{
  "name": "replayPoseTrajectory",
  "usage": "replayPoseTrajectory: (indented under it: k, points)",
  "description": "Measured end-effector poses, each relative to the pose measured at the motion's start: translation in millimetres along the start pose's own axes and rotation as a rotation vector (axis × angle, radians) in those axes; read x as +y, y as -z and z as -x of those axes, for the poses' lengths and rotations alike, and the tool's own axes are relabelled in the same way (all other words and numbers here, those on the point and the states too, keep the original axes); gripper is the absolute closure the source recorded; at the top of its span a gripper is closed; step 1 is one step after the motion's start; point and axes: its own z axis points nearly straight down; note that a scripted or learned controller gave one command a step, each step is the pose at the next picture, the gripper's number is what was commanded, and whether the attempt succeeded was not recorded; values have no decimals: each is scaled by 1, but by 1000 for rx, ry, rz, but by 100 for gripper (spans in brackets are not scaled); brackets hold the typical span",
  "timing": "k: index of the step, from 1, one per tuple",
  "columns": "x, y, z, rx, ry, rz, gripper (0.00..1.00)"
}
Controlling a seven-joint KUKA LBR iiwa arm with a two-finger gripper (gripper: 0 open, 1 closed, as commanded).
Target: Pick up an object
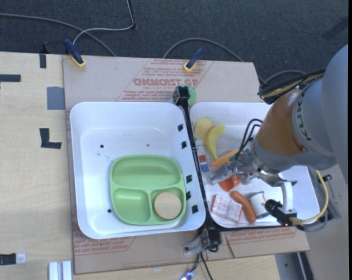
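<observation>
Currently the grey arm with the orange band [286,127] is seen reaching in over the right-hand shallow white bin [316,200], beside the left-hand shallow white bin [85,156], both set on the cardboard-covered surface [105,83]. A green three-compartment plastic tray [142,179] lies in the left bin, with a tan round disc [167,205] in its lower-right compartment. Yellow banana-shaped toys [209,134], an orange sausage-shaped toy [244,205] and a red-and-white printed packet [224,207] lie in the right bin. The claw [239,169] is low among them; its grip state cannot be told.
</observation>
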Motion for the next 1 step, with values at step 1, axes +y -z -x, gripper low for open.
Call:
replayPoseTrajectory:
  k: [1]
  points:
    - [0, 10, 1, -4, -1, 3, 100]
